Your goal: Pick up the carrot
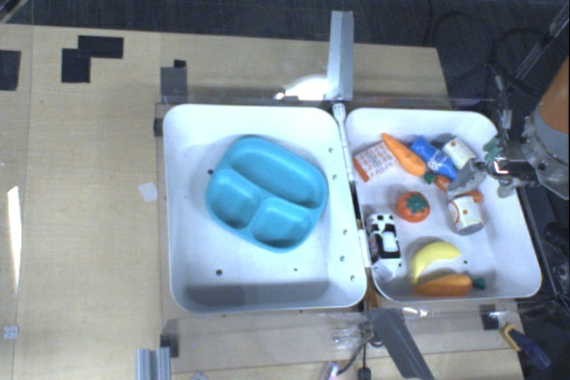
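- My bench (80, 218) is the biggest thing here. Two white bins sit on it side by side.
- The left bin (191, 280) holds a blue plate (265, 190) with three little sections.
- The right bin (517, 276) is full of small toys, and this is where I have to work.
- My arm (554, 116) comes in from the right. My claw (492, 163) hangs over the right edge of the right bin, near the top.
- I cannot tell how my claw is set. It is too small and blurry. Nothing shows up pinched in it.
- A yellow banana (434, 257) lies near the bottom of the right bin.
- The carrot (403, 155) is the orange stick near the top of the right bin, left of my claw. It lies slanted. A snack packet (374, 161) touches its left side and a blue bottle (434, 157) is pressed up to its right side.
- Another orange toy (443, 285) lies under the banana. It looks a bit like a carrot too, so I must not mix them up.
- A little can (466, 213) and a round tomato (412, 206) sit in the middle.
- I think the carrot is a light, hard plastic toy. It looks smooth and may slip or roll.
- I think the best spot to pinch is across its fat middle, not the thin tip.
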Controlling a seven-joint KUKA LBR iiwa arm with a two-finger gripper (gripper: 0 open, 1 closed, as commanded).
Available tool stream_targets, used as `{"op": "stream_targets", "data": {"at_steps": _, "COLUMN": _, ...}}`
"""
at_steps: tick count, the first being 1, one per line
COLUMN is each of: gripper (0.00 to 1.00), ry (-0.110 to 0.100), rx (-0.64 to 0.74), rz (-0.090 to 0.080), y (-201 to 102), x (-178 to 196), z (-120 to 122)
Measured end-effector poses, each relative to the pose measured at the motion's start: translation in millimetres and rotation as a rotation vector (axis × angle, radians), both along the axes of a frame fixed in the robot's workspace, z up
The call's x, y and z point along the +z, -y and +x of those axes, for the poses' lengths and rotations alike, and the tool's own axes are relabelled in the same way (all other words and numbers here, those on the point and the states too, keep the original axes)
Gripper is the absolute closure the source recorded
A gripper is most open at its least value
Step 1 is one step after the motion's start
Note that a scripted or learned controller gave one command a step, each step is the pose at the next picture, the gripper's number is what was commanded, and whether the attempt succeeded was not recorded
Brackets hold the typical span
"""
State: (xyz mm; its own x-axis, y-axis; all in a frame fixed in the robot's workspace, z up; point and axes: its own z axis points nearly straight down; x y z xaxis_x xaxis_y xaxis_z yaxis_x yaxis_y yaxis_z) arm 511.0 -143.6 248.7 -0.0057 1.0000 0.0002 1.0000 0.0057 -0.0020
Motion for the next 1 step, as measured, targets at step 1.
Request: {"op": "stream_targets", "data": {"at_steps": 1, "gripper": 0.0, "ry": -0.001, "rx": 0.238, "rz": 0.002, "y": -19.8, "x": -119.9, "z": 46.7}}
